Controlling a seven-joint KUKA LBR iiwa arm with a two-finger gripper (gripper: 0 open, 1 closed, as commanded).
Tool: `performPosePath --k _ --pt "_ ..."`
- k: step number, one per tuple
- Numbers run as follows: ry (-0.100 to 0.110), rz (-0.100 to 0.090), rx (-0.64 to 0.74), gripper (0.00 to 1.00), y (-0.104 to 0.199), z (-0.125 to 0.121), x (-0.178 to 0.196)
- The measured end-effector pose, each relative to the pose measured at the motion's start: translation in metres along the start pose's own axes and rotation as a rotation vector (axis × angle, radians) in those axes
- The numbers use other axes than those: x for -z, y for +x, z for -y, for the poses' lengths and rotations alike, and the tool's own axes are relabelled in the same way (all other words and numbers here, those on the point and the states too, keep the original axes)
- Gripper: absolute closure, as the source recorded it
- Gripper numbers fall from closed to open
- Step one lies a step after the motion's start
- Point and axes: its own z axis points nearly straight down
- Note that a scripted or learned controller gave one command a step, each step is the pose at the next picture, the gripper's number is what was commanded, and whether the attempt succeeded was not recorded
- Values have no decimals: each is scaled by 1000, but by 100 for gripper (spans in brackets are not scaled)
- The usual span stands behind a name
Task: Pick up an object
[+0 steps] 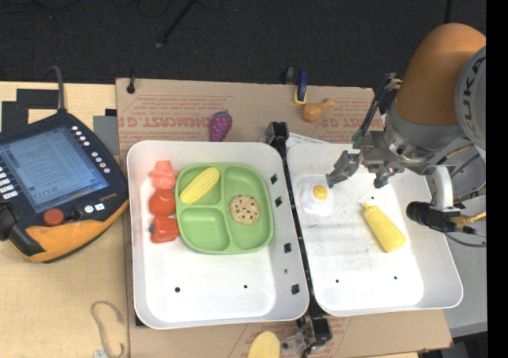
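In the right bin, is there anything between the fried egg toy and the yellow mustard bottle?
No. In the camera view, bare white bin floor lies between the white fried egg toy with a yellow yolk and the yellow plastic mustard bottle.

From my console I counted two white bins, one green tray, one corn cob, one cookie, one red toy, one fried egg, and one yellow bottle.
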Motion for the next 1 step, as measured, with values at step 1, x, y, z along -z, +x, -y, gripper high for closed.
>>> performPosePath --k 1 --pt "-12 1 1 0 0 -2 7"
